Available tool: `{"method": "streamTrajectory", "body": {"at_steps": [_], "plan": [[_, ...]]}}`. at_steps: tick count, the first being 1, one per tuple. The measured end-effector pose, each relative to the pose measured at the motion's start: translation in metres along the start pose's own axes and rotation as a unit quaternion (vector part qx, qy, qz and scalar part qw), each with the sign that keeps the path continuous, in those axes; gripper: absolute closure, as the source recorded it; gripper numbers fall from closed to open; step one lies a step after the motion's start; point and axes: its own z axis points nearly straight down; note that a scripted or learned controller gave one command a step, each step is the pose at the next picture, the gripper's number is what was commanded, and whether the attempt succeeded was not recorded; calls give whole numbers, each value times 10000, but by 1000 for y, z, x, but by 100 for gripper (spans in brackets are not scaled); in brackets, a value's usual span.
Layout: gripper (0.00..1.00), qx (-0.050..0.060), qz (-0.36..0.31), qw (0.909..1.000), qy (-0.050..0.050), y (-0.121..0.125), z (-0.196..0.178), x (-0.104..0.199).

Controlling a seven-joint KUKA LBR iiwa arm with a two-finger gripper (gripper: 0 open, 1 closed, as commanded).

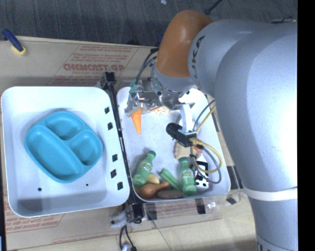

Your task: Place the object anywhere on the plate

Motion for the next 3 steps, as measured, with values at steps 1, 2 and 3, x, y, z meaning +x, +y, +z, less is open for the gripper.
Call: {"method": "streamTrajectory", "body": {"at_steps": [1,2,3], "plan": [[0,-1,0,10000,0,0,0,0],[0,16,-1116,9938,0,-66,1,40],[100,36,-1162,9932,-8,-65,-8,39]]}}
